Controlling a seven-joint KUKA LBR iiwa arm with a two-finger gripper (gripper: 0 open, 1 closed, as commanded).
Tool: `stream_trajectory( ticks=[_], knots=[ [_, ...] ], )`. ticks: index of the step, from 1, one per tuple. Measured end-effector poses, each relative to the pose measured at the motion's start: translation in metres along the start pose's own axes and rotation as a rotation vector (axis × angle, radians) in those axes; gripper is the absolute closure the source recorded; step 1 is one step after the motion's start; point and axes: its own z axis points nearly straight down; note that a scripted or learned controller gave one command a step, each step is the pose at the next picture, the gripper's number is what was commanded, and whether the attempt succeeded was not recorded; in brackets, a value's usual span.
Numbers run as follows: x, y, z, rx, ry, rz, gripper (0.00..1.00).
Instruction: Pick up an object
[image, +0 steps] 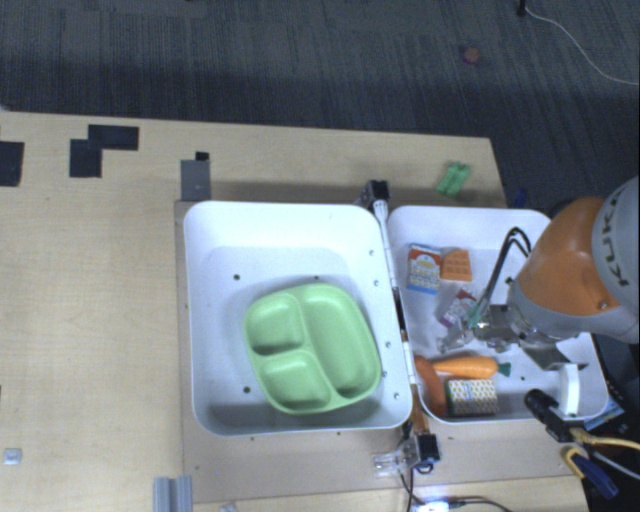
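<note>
Pale wooden bench (90, 330) under everything, spreading far to the left of the gripper. Two white bins on it, side by side: left bin (215, 240) well off to the gripper's left, right bin (500, 222) directly around and beneath the gripper. Grey arm with its orange band (575, 270) to the gripper's right, reaching in over the right bin's far edge.

Green divided plate (312, 346) in the left bin, left of the gripper and across the wall between the bins, tilted against the bin floor.

Gripper (468, 325) low inside the right bin, near its middle. Cannot tell how far open it is, nor whether it has hold of anything; too small and blurred.

Orange carrot-shaped thing (455, 368) just below the gripper in the view, lying crosswise, close but contact unclear. Speckled block (471, 396) beyond the carrot-shaped thing, touching or nearly touching it, near the bin's lower wall. Small carton (424, 268) above and left of the gripper, with an orange packet (456, 265) just beside it.

Small green object (453, 179) on the bare bench outside the right bin, well above the gripper.
</note>
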Motion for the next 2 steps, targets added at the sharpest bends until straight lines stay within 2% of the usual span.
stream_trajectory(
  ticks=[1,2],
  knots=[
    [0.015,-0.004,0.021,0.01,-0.002,0.004,0.0],
    [0.016,-0.002,0.01,0.004,-0.002,0.002,1.0]
  ],
)
